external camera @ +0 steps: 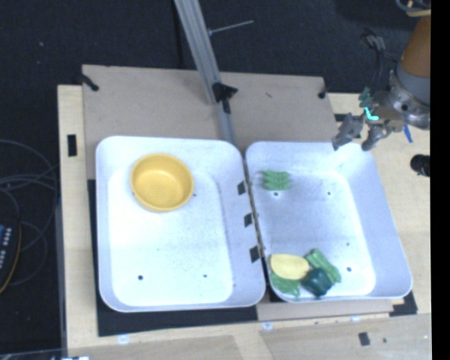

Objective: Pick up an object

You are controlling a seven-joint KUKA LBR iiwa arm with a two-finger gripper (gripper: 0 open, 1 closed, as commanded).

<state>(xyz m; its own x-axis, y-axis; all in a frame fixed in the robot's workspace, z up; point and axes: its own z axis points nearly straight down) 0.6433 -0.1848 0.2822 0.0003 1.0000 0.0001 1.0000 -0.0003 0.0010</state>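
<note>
- From the camera view we are seeing the gripper hovering over the far right corner of the right bin, its two fingers spread apart with nothing between them.
- We are finding a small green, ridged object lying alone near the far left side of that bin, well apart from the gripper.
- We are noticing a cluster sitting in the near corner of the same bin: a yellow rounded piece, a green leafy piece and a dark teal piece, all touching.
- We are seeing a yellow bowl standing upright in the left bin on the table.
</note>
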